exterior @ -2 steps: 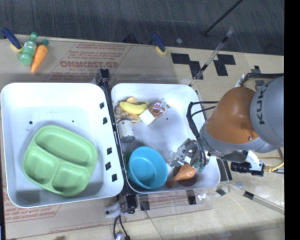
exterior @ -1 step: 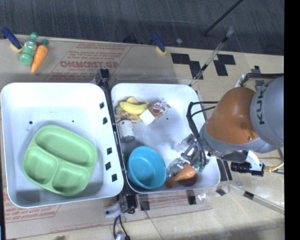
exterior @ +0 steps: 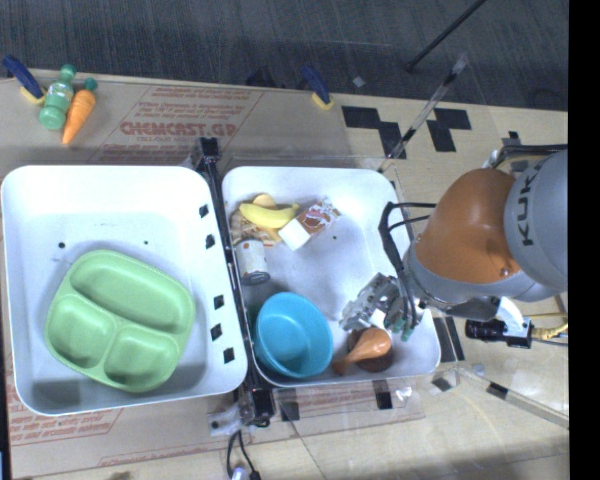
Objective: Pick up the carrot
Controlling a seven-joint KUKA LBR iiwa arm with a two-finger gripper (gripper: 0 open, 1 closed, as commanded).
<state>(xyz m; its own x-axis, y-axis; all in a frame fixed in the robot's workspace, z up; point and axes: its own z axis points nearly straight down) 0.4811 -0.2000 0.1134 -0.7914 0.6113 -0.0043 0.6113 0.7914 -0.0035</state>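
The carrot [exterior: 77, 115], orange with a green top, lies on the cardboard bench beyond the far left corner of the left bin [exterior: 20, 198], next to a green toy bottle [exterior: 54, 100]. My gripper [exterior: 375, 305] hangs low in the right bin [exterior: 350, 183], near its front right corner, far from the carrot. Just in front of the gripper lies an orange-brown rounded toy [exterior: 368, 346]. I see nothing held in the gripper.
A green divided plate [exterior: 120, 318] sits in the left bin. The right bin holds a blue bowl [exterior: 293, 335], a banana [exterior: 265, 213], a small can [exterior: 250, 260], a white block [exterior: 293, 234] and a packet [exterior: 322, 217]. Blue clamps [exterior: 22, 76] grip the bench's far edge.
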